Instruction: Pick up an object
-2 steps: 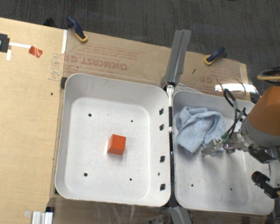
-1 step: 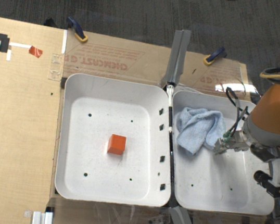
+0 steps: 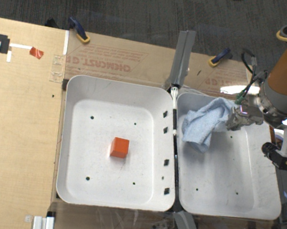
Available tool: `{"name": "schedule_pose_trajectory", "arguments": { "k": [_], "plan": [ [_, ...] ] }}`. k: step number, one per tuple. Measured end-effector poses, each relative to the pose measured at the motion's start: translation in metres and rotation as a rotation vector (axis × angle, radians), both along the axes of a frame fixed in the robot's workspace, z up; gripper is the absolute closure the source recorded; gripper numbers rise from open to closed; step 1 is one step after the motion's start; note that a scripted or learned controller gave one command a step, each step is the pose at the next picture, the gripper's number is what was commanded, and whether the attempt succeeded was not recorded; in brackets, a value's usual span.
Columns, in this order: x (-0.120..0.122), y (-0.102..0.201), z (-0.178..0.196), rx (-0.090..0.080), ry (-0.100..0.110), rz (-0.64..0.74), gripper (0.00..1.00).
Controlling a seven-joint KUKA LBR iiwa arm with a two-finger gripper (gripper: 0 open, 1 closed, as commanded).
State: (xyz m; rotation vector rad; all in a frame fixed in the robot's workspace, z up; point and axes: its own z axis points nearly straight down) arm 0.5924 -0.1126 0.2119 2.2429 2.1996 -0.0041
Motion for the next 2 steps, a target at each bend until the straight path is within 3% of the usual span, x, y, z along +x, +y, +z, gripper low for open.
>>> {"name": "schedule_pose_trajectory", "arguments": {
  "k": [1,2],
  "plan": [
    [0.0,0.0,0.0,0.0,0.001,0.0,0.0],
    [0.023,0.019,0.009,-0.001,-0.002,0.099,0.0]
  ]
}}
